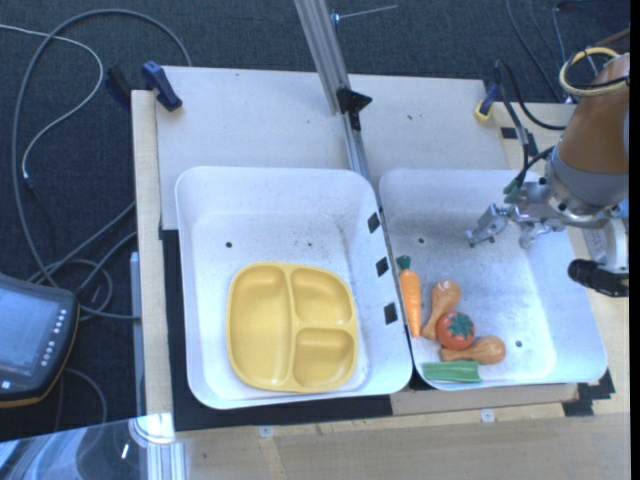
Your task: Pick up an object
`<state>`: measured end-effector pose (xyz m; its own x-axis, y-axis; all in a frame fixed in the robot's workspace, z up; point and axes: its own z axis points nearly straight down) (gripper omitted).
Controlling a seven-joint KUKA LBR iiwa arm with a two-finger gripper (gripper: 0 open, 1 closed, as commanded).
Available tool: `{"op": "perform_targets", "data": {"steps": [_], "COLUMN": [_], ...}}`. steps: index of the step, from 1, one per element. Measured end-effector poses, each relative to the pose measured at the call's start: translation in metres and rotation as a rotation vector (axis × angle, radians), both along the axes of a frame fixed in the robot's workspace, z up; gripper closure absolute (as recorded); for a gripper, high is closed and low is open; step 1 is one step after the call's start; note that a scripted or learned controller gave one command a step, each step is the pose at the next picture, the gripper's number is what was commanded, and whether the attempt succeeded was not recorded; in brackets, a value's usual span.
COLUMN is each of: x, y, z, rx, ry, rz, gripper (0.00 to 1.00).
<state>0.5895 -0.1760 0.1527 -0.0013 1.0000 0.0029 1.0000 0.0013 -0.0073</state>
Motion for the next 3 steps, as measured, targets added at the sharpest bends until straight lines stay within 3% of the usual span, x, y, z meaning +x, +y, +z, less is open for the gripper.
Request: {"op": "perform_targets", "data": {"steps": [1, 2, 3], "x": [-0.001, 0.001, 0.01], "y": [-0.009, -0.008, -0.004], "z": [-0.048, -0.034, 0.028], "rx": [-0.001, -0.002, -0.005], "ry": [-0.001, -0.008, -0.016], "rz": [-0.002, 0.0, 0.001], "gripper": [0.0, 1.0, 1.0]}}
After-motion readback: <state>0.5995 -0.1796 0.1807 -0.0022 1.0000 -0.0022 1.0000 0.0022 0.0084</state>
